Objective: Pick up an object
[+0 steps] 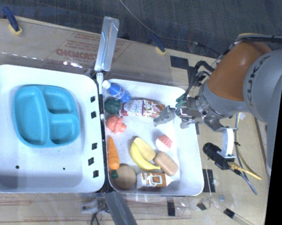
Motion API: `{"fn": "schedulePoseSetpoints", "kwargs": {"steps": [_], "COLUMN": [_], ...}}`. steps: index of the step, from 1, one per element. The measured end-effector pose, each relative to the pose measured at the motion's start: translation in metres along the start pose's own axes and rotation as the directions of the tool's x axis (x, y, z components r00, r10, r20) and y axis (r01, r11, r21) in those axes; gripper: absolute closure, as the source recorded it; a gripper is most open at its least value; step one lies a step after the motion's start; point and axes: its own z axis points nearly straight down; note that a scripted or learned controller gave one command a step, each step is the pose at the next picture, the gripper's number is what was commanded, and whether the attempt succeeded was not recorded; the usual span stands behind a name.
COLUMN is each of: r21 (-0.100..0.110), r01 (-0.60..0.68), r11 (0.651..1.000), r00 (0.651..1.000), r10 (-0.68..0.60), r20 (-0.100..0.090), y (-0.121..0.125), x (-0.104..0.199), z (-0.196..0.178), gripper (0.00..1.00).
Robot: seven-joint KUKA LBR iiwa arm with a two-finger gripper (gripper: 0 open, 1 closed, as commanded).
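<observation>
Brown cardboard under bins reads "CHEMCAST".

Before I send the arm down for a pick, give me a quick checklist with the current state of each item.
1. Gripper is over the right bin: ok.
2. Nothing between its fingers: ok, none seen there.
3. Fingers open wide enough for a grasp: cannot tell.
4. A target close below: ok, the drink carton lies just beside it.
5. Target free of neighbours: not ok, the carton touches the blue bottle end.
6. Left bin's blue tray out of the path: ok.
</observation>
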Motion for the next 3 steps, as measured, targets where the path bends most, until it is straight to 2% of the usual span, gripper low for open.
{"fn": "schedulePoseSetpoints", "kwargs": {"steps": [1,2,3], "r21": [0.008,-0.002,-0.004], "r01": [0.091,0.106,0.304], "r11": [0.996,0.994,0.953], "r00": [0.996,0.994,0.953], "r10": [-0.091,-0.106,-0.304], "r20": [-0.002,0.001,0.003], "y": [-0.014,-0.018,0.026], "x": [0.02,0.039,0.007], "z": [0.11,0.132,0.131], "gripper": [0.0,0.0,0.0]}}
